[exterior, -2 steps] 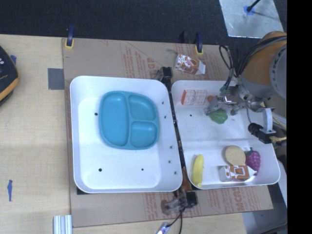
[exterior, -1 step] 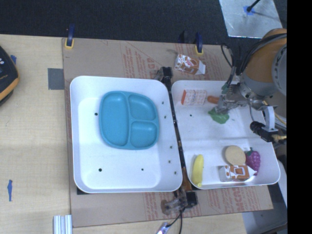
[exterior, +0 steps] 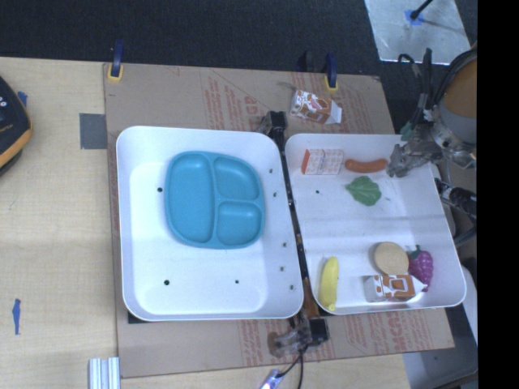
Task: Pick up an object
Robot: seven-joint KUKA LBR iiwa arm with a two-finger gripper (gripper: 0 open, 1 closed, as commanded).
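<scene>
the left bin (exterior: pixel 146 294) is carrying a blue divided plate (exterior: pixel 215 198); the right bin (exterior: pixel 357 225) is keeping the toys. the gripper (exterior: pixel 400 162) is hovering at the far rim, just beside the sausage (exterior: pixel 366 165), the likely target. i cannot tell its grip state. approaching off-centre, it could be nudging the sausage away.

Pale wood bench (exterior: pixel 57 241), brown cardboard sheet (exterior: pixel 235 96) clamped on top with blue clips (exterior: pixel 330 61), dark carpet (exterior: pixel 203 14) behind, grey tape patch (exterior: pixel 93 130) at left.
</scene>
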